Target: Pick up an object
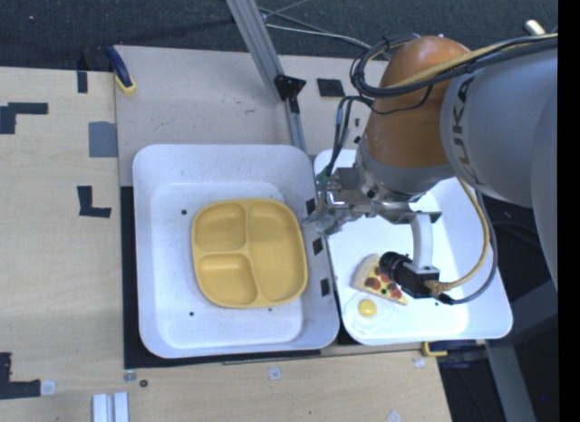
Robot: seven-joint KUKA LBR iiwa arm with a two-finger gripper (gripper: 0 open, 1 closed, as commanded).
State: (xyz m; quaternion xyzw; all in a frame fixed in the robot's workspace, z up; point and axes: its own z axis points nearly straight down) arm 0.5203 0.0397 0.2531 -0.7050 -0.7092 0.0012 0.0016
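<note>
In the left bin (154, 230) you have one yellow divided plate (249, 253), lying flat near the middle. In the right bin (476, 316) you have one pizza slice (376, 277) and, just near of it, one small yellow round piece (366, 307). Your end effector (331, 207) hangs at the right bin's left edge, beside the plate's far right corner. You cannot tell whether it is spread or pressed together.

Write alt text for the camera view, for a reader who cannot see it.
A grey and orange robot arm hangs over the right white bin, which holds a toy pizza slice and a small yellow piece. The left bin holds a yellow three-part plate.
</note>
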